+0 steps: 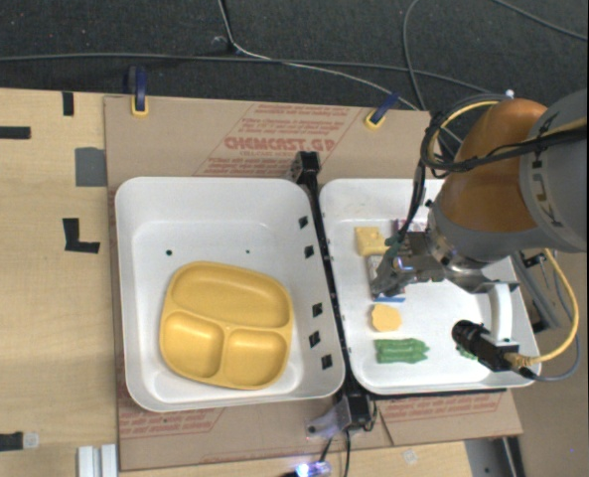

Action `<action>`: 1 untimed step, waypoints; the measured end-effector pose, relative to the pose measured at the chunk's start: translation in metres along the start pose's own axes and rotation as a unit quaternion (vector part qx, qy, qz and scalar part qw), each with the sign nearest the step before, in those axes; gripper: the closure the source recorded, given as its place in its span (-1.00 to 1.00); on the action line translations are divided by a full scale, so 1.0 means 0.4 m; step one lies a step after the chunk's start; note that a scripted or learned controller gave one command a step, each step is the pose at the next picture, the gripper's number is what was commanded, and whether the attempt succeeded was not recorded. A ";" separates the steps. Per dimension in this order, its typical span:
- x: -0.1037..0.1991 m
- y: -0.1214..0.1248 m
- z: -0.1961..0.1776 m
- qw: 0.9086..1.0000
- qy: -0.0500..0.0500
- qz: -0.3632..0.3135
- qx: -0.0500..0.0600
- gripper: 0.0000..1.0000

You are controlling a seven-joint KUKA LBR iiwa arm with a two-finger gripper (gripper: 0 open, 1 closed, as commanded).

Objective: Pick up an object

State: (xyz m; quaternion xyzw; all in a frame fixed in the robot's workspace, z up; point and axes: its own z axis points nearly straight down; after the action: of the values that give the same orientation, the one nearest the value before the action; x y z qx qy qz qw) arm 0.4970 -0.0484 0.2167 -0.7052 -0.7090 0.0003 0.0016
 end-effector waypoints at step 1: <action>0.149 0.013 0.007 1.000 0.000 -0.001 0.000 1.00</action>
State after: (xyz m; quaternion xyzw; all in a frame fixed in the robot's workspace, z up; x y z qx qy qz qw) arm 0.5020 0.0114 0.2141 -0.7043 -0.7099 0.0002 0.0016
